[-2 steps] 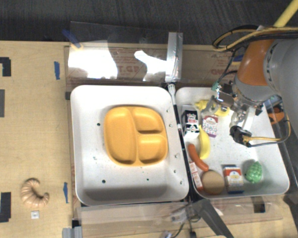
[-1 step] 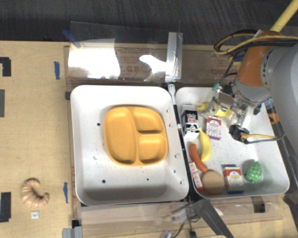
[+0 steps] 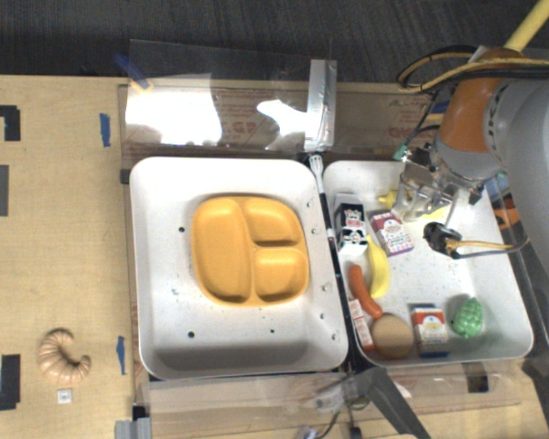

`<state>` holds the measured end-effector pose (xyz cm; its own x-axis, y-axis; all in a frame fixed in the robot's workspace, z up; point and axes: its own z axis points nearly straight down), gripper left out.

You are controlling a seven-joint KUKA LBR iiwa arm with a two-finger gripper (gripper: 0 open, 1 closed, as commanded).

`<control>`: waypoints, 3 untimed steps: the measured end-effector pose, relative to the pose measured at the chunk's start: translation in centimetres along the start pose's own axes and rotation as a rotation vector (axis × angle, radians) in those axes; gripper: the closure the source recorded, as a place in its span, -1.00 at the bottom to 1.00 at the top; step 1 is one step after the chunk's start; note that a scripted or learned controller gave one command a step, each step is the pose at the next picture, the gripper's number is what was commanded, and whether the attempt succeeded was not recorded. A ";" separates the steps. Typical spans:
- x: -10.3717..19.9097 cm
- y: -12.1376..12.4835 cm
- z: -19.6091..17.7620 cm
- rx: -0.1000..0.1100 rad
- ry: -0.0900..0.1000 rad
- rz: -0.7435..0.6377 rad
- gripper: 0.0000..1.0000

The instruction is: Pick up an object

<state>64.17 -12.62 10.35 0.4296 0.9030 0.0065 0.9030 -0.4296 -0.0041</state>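
The right bin (image 3: pixel 494 273) holds several small things: a yellow banana (image 3: pixel 378 268), a red sausage (image 3: pixel 365 293), a brown bun (image 3: pixel 392 334), a small red and white box (image 3: pixel 428 326), a green knobbly ball (image 3: pixel 468 316), a pink carton (image 3: pixel 393 233) and a black and white carton (image 3: pixel 351 226). The gripper (image 3: pixel 419 198) hangs low over the bin's far part, just right of the pink carton and above a yellow scrap. I see nothing held in it.
The left bin (image 3: pixel 156 245) holds a yellow divided tray (image 3: pixel 250 248). A croissant (image 3: pixel 64 357) lies on the bench at the lower left. The grey arm with its orange band (image 3: pixel 471 117) and a black cable (image 3: pixel 444 237) cross the right bin's far right side.
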 end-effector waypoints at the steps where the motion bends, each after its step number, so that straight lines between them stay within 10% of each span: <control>1: -2.3 -5.8 0.1 -0.013 -0.003 0.151 1.00; 2: 2.2 -10.5 -8.1 -0.005 -0.003 0.566 1.00; 3: -0.1 -6.5 -21.7 -0.010 -0.001 0.654 1.00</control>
<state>58.22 -10.11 32.07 0.8901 0.4557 0.0052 0.4557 -0.8901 0.0028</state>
